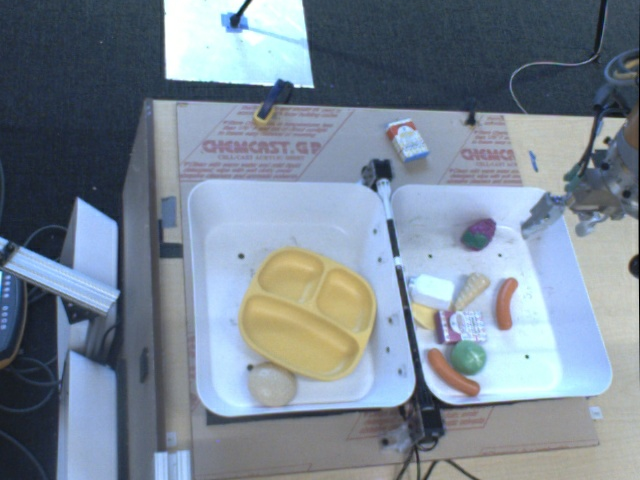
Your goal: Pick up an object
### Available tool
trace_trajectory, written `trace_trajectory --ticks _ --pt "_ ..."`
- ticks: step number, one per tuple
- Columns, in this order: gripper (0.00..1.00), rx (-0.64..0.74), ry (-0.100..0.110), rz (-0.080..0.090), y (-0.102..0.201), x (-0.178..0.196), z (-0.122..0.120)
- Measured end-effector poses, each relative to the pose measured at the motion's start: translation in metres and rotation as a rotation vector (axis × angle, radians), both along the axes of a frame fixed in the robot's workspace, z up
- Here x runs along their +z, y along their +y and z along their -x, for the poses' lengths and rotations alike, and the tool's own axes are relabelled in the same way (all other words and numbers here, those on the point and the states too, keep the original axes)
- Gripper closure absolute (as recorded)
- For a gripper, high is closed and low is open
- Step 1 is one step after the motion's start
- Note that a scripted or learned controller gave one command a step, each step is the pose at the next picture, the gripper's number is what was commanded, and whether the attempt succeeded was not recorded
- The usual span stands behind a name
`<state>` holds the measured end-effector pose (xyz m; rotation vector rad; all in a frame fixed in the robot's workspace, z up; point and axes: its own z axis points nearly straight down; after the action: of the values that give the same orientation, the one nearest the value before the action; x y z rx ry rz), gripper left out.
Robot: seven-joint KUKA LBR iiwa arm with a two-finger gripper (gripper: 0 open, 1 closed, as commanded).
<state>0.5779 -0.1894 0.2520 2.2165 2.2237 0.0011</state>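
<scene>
Above the right bin's [575, 268] far rim hangs the claw [545, 216]; finger state unclear.

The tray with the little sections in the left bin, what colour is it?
Yellow. The tray shows clearly in the camera view.

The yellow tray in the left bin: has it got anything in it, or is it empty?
Empty. All three compartments of the yellow tray show bare yellow plastic. A pale round thing lies beside it in the left bin, touching its near edge.
</scene>
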Motion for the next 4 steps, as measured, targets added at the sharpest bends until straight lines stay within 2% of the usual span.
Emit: trace_trajectory --ticks 1,2,3,4 --pt "0.0 0.002 0.0 0.0 0.011 -0.167 -0.046" --pt "0.0 -0.003 0.001 0.001 -0.018 -0.168 0.013" --pt "1.0 -0.001 -0.003 0.001 -0.018 -0.157 0.011" --pt "1.0 0.001 -0.002 -0.002 0.078 -0.111 -0.01"
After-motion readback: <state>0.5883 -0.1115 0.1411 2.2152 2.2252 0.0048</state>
